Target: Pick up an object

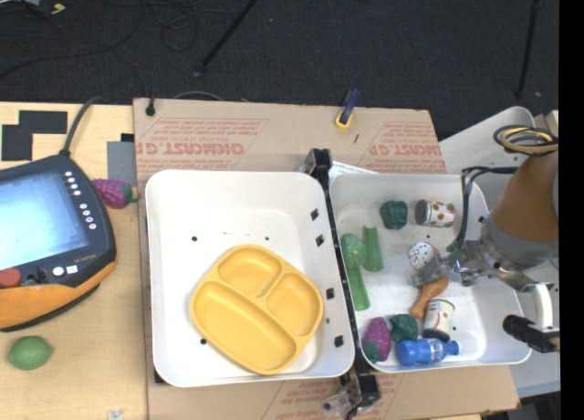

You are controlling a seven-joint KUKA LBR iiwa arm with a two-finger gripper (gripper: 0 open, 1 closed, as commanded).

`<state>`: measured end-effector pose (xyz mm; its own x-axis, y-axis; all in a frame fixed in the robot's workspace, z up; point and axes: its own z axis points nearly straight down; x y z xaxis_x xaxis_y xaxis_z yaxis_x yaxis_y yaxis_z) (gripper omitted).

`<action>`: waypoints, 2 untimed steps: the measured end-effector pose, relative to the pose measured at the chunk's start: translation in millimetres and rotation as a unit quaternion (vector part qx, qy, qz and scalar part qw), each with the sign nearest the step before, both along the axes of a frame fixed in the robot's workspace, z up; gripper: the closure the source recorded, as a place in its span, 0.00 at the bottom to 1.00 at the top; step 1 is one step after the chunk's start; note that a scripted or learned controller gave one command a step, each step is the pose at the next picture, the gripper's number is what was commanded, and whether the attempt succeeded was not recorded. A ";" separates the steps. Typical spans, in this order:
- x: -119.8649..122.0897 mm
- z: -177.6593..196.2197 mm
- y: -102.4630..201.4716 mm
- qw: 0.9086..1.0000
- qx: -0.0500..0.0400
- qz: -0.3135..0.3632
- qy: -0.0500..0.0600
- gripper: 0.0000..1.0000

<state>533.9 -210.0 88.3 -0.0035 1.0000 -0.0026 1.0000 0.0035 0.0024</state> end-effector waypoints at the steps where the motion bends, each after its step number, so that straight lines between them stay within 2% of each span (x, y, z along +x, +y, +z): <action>1: -48.2 -0.6 20.7 1.000 0.003 -0.001 0.003 0.00; 2: -46.5 10.9 16.9 1.000 0.002 -0.006 0.001 1.00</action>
